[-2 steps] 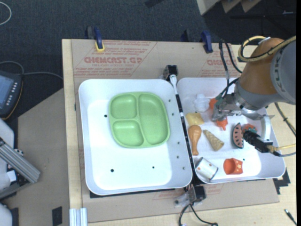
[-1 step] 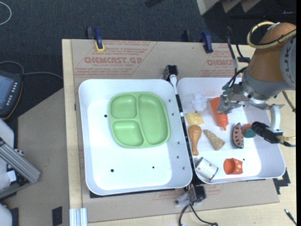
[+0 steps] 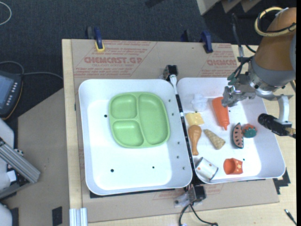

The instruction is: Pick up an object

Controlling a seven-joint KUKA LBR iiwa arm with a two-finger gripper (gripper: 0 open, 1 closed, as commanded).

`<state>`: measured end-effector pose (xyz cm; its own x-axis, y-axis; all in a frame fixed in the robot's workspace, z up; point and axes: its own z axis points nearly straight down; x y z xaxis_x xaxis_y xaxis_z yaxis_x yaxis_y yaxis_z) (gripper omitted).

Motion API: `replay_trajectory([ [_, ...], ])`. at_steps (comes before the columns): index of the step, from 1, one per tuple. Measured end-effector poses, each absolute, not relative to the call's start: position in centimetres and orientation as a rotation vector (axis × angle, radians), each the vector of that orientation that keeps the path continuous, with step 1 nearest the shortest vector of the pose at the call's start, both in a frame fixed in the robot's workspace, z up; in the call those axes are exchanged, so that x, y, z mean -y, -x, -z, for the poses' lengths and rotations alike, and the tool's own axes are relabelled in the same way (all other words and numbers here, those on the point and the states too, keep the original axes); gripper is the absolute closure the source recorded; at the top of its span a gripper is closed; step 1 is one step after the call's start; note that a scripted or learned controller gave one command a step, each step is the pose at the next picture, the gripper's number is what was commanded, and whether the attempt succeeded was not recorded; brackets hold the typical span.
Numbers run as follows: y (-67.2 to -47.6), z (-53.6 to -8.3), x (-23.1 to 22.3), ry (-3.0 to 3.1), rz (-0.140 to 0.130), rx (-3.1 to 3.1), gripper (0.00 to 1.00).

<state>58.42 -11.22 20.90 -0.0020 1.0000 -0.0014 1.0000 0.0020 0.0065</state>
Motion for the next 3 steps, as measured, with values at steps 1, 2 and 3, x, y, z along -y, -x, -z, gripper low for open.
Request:
replay_trajectory([
  [1, -58.5, -22.6, 11.2, -2.217, -0.004, -2.220, 1.00],
  [2, -62.8, -23.5, 8.6, -2.213, -0.007, -2.223, 1.00],
  [3, -65.4, -21.4, 6.3, -2.215, -0.003, -2.223, 1.00],
])
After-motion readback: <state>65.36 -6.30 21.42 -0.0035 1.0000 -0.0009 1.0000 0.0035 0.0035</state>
